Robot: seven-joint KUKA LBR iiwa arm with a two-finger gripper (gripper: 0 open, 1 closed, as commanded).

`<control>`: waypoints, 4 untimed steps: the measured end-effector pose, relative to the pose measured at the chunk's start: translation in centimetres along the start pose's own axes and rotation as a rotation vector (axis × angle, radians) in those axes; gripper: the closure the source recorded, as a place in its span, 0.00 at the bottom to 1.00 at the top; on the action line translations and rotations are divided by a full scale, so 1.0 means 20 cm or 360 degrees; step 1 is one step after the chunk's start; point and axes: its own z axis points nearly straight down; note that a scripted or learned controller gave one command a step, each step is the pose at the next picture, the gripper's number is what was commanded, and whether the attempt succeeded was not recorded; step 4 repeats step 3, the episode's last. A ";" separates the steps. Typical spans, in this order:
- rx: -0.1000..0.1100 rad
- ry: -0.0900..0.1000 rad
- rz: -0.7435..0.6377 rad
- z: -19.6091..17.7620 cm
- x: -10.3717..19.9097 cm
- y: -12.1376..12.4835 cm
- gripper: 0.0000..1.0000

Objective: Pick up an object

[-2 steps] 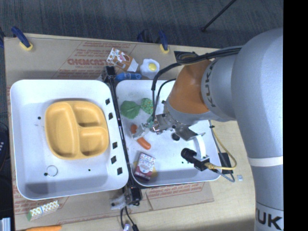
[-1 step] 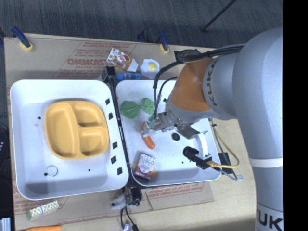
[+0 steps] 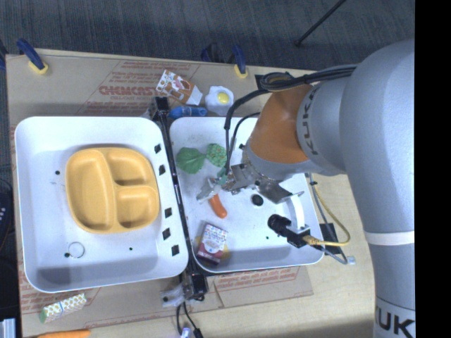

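Grey arm [image 3: 366, 118] with orange band, partly lettered "KU", reaching in over right bin [image 3: 303, 255] and covering its far right corner. Left bin [image 3: 32, 189] taken up mostly by yellow divided tray [image 3: 113, 187]; bare floor along its near edge. Hand [image 3: 227, 182] low over middle of right bin; fingers small and cluttered against arm, cannot tell whether apart or together. Green leafy pieces [image 3: 201, 157] toward far left of right bin, just beside hand. Packet [image 3: 213, 242] with dark label, unreadable, at near left edge. Orange carrot-like piece [image 3: 218, 206] just below hand. Cardboard [image 3: 134, 86] on counter printed in red, illegible. Small box [image 3: 173, 85] and yellow-white item [image 3: 220, 98] beyond bins.
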 end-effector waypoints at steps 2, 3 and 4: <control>-0.0003 -0.0002 -0.0007 0.07 0.02 -0.13 1.00; -0.0010 -0.0008 -0.0621 -0.84 0.36 -0.29 1.00; -0.0010 -0.0008 -0.0621 -0.84 0.36 -0.29 1.00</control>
